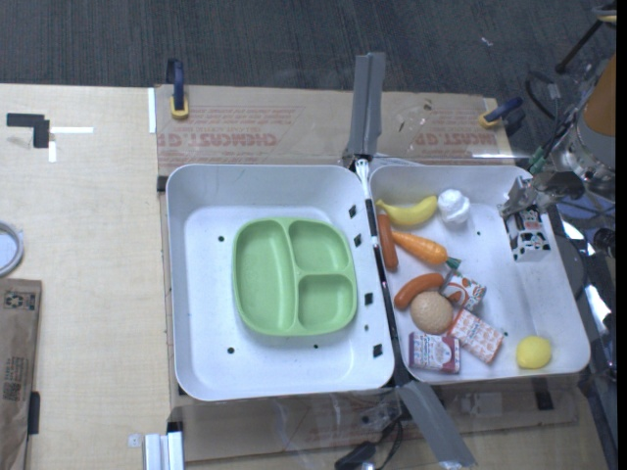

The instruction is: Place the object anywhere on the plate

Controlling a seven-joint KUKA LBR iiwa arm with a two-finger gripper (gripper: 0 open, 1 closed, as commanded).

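Plate [294, 276], green and split into three compartments, sits in the middle of the left bin [196, 360] with nothing on it. No object has been picked as far as I can judge; the candidates all lie in the right bin [568, 292].

Gripper [529, 225] hangs over the far right part of that bin, near its right wall. It carries black-and-white markings, and I cannot tell how it is set from this angle. I see nothing between its fingers, so I treat it as empty-handed.

Crowding is the main risk. Banana [409, 210], carrot [423, 247] and two sausages [388, 243] [419, 288] lie packed against the divider side. Brown egg-like ball [431, 311], a small carton [464, 290] and two red-and-white packets [435, 352] [478, 337] touch or nearly touch near the bin's front. A grasp there could pinch two items, or shove one aside and close on air.

White garlic-like lump [453, 204] near the far edge and the lemon [535, 352] in the front right corner stand apart, so they look easier. The lemon is round and sits close to the wall; I judge it could roll off or block a finger.

Carrying across, the raised divider between the bins could knock a low-hanging item loose.
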